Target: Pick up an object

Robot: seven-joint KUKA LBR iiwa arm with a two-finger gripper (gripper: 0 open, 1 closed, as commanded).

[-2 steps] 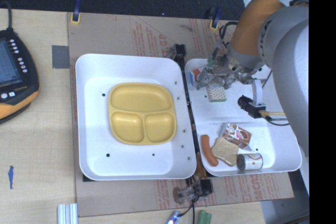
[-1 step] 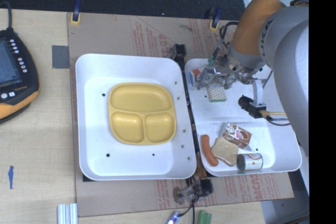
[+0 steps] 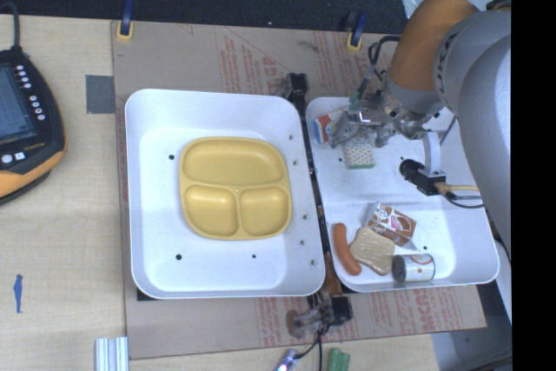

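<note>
The two-finger metal gripper (image 3: 358, 133) was positioned low over the far end of the right shallow white plastic bin (image 3: 469, 261), directly above a small pale mesh-textured block (image 3: 358, 155); how far the claw stood open could not be determined, and nothing was seen to be held in it. The block was judged the likeliest target, lying just beside a small red-and-blue packet (image 3: 321, 128) at the bin's far left corner. For a sound grasp, it was judged that the claw should be centred over the block and lowered squarely, so that the neighbouring packet would not be caught. The block's soft, open weave was expected to yield somewhat under pressure. Nearer the camera, grouped close together, were a smooth orange-red sausage-shaped piece (image 3: 344, 246), a flat tan slice resembling toast (image 3: 373, 251), a glossy brown-and-white wrapper (image 3: 393, 223) and a small cylindrical can with a grey lid (image 3: 412, 268). In the left white bin (image 3: 148, 187) a yellow three-compartment moulded plastic plate (image 3: 234, 187) was set.
</note>
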